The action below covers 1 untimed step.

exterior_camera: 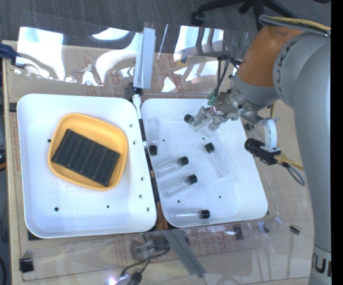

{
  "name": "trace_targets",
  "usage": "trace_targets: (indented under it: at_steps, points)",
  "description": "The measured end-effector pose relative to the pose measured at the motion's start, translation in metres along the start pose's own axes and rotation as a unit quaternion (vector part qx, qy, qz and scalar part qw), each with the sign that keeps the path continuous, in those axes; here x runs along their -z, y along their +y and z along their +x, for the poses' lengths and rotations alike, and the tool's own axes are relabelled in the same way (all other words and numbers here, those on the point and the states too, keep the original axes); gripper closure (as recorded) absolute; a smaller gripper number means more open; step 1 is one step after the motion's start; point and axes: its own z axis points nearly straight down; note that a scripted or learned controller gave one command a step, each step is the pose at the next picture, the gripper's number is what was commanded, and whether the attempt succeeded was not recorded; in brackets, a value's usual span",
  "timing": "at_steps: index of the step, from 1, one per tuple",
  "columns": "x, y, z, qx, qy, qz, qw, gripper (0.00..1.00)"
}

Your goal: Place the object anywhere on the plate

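A yellow plate [117, 136] sits in the left bin [35, 206] with a black ribbed slab [86, 157] lying on it. My gripper [206, 119] is low over the back of the right bin [251, 203]. A clear vial with a black cap [189, 119] lies right at the gripper's tip, its cap poking out to the left. The gripper body hides the rest of that vial. Several more clear, black-capped vials lie in the right bin, among them one near the middle [174, 164], one below it [180, 183] and one at the front [190, 216].
A small black cap [209, 148] lies just in front of the gripper and another [152, 150] by the divider between the bins. The grey arm with its orange band [266, 52] reaches in from the upper right. A cable and connector [261, 150] hang off the wrist.
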Motion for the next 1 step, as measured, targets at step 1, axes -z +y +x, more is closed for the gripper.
trace_targets:
  at_steps: [1]
  points:
    - [0.0064, -0.0214, 0.0589, 0.084, 0.001, 0.002, 0.9965, 1.00]
